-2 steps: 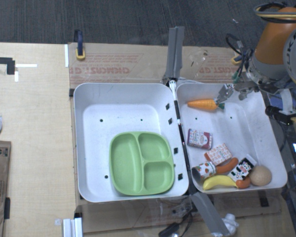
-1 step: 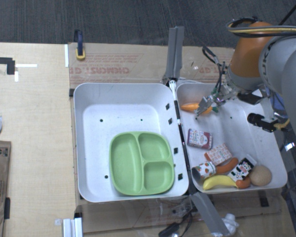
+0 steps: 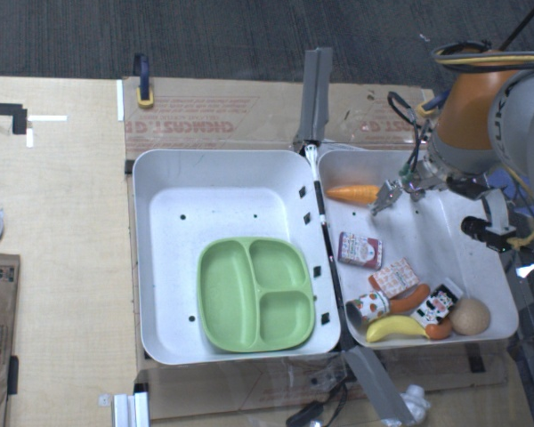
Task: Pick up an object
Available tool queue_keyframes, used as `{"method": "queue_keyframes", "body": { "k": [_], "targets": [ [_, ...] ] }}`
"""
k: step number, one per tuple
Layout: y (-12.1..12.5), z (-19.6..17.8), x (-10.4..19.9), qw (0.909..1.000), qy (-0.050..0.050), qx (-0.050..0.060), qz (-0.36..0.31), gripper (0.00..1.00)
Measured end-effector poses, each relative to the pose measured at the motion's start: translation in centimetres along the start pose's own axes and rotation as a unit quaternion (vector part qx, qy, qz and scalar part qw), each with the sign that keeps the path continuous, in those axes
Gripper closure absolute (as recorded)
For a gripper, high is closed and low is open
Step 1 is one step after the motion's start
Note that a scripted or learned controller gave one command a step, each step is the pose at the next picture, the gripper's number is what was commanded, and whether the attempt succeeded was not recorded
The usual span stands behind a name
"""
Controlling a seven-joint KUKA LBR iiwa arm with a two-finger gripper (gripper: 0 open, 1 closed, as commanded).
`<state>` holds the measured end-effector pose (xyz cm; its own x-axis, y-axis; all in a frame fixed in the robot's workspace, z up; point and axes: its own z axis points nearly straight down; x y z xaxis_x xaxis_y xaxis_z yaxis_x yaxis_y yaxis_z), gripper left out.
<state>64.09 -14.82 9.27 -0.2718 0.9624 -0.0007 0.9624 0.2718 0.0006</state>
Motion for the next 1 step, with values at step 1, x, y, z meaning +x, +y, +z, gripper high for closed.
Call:
{"method": "queue_keyframes", "body": {
  "k": [1],
  "targets": [
    [2.63, 0.05, 2.80, 0.9760, 0.001, 0.001, -0.218, 0.00]
  ]
}}
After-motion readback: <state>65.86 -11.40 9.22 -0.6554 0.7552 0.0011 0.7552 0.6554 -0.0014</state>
